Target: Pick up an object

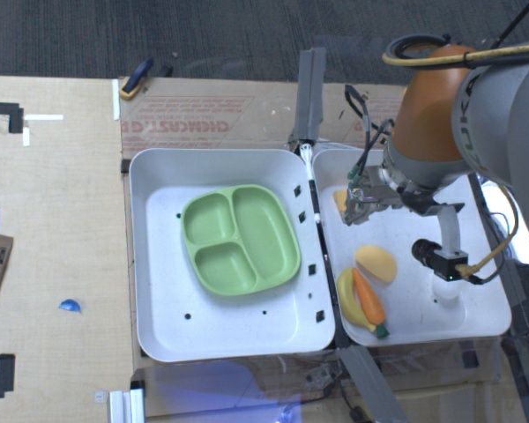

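Where the table [53, 236] carries two shallow white bins side by side: left bin [150, 263], holding a green divided plate [241, 238] with three compartments, lying flat near its middle. Right bin [476, 315], entered from the right by the grey arm [502, 122] with its orange band [432, 104]. Jaws [360, 208] low over the far left part of the right bin, pointing down; opening not discernible, nothing seen between them. Yellow object [339, 201] touching or just beside the jaws on their left, mostly hidden. Pale yellow rounded fruit [376, 263] nearer the camera than the jaws, apart from them. Banana [346, 300] against the bin's left wall by the near corner. Carrot [368, 300] lying across the banana, green end toward the near edge. Small blue item [68, 306] on the table, well left of both bins.
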`<state>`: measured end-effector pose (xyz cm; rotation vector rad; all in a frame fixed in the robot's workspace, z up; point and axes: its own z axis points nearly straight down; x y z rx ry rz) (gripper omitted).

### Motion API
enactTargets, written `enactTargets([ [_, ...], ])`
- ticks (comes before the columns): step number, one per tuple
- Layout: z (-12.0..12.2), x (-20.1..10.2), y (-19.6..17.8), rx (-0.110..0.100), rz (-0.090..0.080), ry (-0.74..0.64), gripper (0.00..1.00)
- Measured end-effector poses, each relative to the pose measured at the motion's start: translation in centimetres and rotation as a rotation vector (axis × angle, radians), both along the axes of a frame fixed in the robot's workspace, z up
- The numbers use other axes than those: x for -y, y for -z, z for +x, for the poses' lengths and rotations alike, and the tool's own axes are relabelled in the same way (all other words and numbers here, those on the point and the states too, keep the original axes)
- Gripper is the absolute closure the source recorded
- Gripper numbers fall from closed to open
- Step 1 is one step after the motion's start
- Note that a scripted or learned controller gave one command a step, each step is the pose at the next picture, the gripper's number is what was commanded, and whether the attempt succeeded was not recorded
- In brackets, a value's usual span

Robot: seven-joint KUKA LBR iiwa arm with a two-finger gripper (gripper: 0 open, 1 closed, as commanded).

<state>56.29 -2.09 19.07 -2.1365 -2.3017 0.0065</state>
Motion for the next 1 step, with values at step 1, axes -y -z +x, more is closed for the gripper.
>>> enactTargets([
  [1,0.00,0.00,0.00,0.000,0.000,0.000,0.00],
])
